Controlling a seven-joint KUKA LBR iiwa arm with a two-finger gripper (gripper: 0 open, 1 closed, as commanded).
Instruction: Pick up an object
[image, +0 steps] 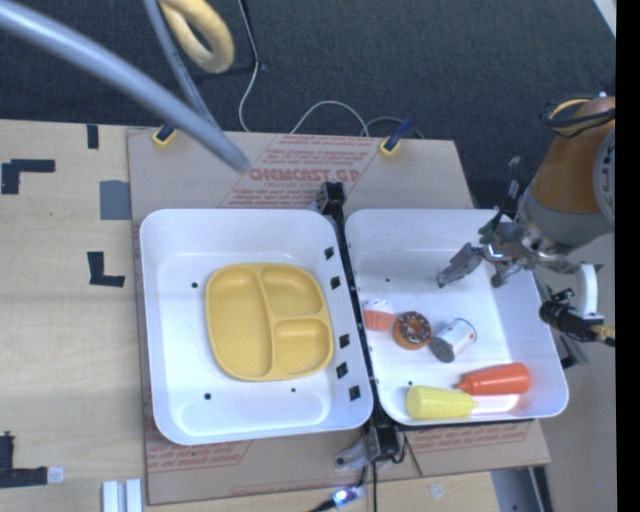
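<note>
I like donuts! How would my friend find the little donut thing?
Look in the right white bin, the one without the yellow plate. Near its middle lies the donut, between an orange piece and a silver can. It alone is a brown ring with sprinkles.

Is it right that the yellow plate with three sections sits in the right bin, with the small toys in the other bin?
Not quite. The camera view shows the yellow plate in the left bin; the small toys lie in the right bin.
</note>
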